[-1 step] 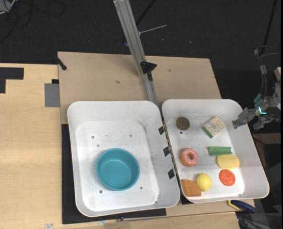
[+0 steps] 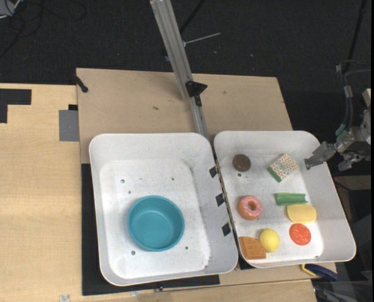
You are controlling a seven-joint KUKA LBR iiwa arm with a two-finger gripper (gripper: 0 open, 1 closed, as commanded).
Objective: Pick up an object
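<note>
Two shallow white bins are sitting side by side on the bench. The left bin (image 2: 111, 162) is holding a round teal bowl (image 2: 155, 223), lying upright toward its near half. The right bin (image 2: 328, 187) is carrying the small toy foods. A dark brown chocolate donut (image 2: 241, 162) is lying near the bin's far left corner, and a checkered packet with a green edge (image 2: 283, 167) is resting to its right. Below them a pink frosted donut (image 2: 250, 207) is sitting beside the left wall, with a green stick-shaped piece (image 2: 290, 198) to its right and a yellow oblong piece (image 2: 301, 213) just under that. Along the near edge an orange waffle-like square (image 2: 253, 248) is touching a yellow lemon (image 2: 269, 240), and a red tomato-like ball (image 2: 300, 234) is lying further right.

The gripper (image 2: 338, 153) is hanging at the right bin's far right rim, above its edge, apart from every toy. Nothing is visible in it, and its opening cannot be made out.
</note>
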